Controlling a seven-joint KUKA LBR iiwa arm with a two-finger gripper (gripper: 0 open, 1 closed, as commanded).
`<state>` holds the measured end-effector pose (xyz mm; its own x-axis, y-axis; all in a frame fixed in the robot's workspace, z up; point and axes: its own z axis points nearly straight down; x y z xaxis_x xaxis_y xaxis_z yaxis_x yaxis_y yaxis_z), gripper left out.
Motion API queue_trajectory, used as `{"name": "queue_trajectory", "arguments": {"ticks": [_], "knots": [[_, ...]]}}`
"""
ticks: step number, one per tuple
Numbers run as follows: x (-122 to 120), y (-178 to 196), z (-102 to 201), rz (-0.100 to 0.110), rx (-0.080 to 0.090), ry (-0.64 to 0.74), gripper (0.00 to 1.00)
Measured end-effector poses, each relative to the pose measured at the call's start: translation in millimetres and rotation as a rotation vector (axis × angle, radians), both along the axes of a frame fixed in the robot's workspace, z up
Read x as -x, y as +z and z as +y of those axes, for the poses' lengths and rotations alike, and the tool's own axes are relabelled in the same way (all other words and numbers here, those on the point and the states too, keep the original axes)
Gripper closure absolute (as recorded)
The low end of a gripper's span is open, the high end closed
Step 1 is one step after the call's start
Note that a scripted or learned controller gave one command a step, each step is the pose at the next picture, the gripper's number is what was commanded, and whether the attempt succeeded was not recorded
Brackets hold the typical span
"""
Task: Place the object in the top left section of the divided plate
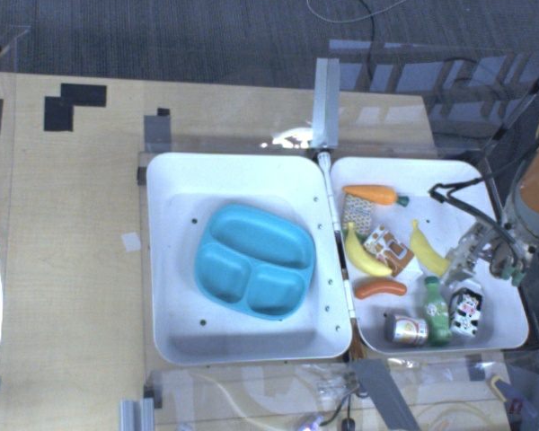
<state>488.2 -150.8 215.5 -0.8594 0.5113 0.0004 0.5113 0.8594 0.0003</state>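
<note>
The gripper (472, 263) hung over the right bin (449, 171); whether it held anything could not be told. The blue divided plate (254, 260), smooth moulded plastic, lay well apart to its left in the left bin (171, 241). Directly beneath lay a black-and-white toy cow (467, 311); beside it, a yellow banana (427, 248), angled.

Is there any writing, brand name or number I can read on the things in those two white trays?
None can be read.
Small patterned packet: printed, but too blurred to make out.
Can: label too small to read.
Green bottle: label illegible.
Black-and-white item: markings only, no readable text.
Blue divided plate: plain.
</note>
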Motion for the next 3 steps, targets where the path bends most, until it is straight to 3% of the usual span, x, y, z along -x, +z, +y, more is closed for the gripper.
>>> {"name": "queue_trajectory", "arguments": {"ticks": [1,2,3], "knots": [[-8.8,-44.6,50.5,0.001,-0.002,0.326,1.0],[-1.0,-5.8,54.2,-0.005,0.001,0.724,1.0],[-24.1,-33.4,91.6,-0.002,-0.001,0.832,1.0]]}}
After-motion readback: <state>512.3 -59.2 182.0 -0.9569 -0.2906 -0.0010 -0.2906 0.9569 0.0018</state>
